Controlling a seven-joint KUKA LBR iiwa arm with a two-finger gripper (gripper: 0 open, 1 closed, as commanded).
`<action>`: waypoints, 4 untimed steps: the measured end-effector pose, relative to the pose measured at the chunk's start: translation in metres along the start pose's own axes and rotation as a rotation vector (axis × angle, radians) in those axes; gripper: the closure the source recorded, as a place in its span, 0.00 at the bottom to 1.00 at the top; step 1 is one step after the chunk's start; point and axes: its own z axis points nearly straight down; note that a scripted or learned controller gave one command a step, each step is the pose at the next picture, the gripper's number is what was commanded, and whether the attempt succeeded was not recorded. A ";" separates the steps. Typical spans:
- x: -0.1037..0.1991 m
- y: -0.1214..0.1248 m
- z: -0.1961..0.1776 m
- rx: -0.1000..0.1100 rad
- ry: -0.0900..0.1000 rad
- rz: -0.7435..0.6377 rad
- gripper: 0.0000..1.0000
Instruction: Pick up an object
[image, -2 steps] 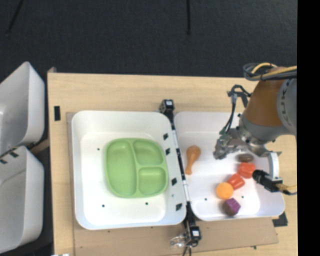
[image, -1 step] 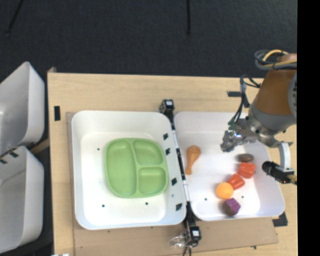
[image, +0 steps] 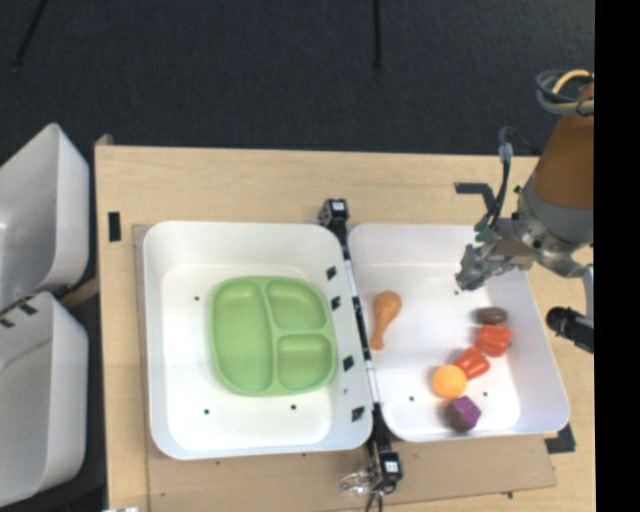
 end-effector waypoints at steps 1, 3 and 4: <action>0.052 0.024 0.016 0.006 0.001 -0.003 1.00; 0.133 0.069 0.020 0.004 0.002 -0.003 1.00; 0.182 0.095 0.013 0.004 0.002 -0.004 1.00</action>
